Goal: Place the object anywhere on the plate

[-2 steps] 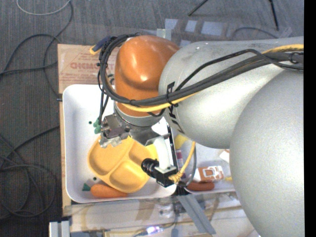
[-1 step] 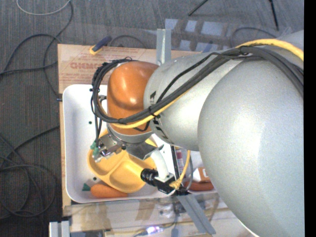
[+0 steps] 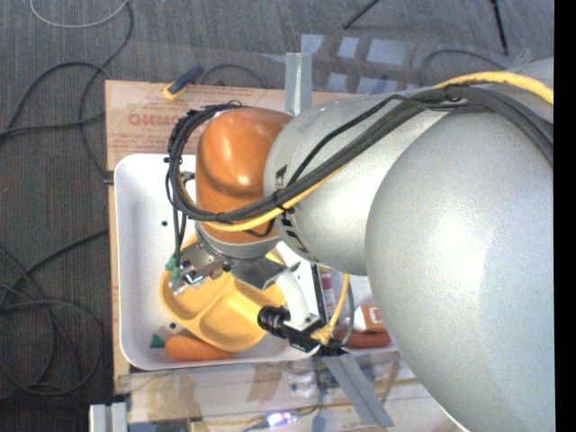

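Note:
A yellow divided plate point(image 3: 220, 320) lies in the front part of the left white bin point(image 3: 135, 241). An orange toy carrot point(image 3: 196, 350) with a green tip rests on the bin floor just in front of the plate, touching its edge. My gripper point(image 3: 191, 272) hangs from the orange wrist band over the plate's far left rim, and its metal body hides what is under it. A small green piece point(image 3: 171, 265) shows beside the gripper at the plate's left edge; what it belongs to is unclear.
The grey arm covers the whole right bin side, leaving a red-orange item point(image 3: 369, 338) and a white item point(image 3: 371, 314) peeking out below it. Black cables loop around the wrist. A blue and yellow tool point(image 3: 183, 81) lies on the board behind the bin.

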